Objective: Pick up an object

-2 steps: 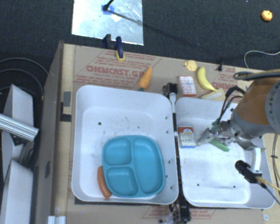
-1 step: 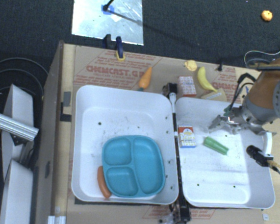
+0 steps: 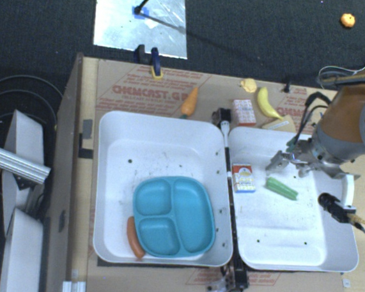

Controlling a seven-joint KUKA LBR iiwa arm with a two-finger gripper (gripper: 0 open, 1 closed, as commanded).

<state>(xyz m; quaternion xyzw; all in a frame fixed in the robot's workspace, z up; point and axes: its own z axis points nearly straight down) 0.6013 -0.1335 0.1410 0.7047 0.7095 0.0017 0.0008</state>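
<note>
Right bin (image 3: pixel 326 252): green block (image 3: pixel 282 188) and small carton (image 3: pixel 243 178) lying loose, my gripper (image 3: pixel 282 159) poised just above the block, jaws apart and empty; left bin: blue tray (image 3: pixel 173 216), sausage (image 3: pixel 134 236); nothing picked yet, grasp and lift outstanding.

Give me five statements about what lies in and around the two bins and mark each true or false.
1. The blue divided plate lies in the left bin. True.
2. The green block lies in the left bin. False: it lies in the right bin.
3. The banana lies outside both bins. True.
4. The small red and white box sits on the blue plate. False: it is in the right bin, near the divider.
5. The tool hangs over the right bin. True.
</note>
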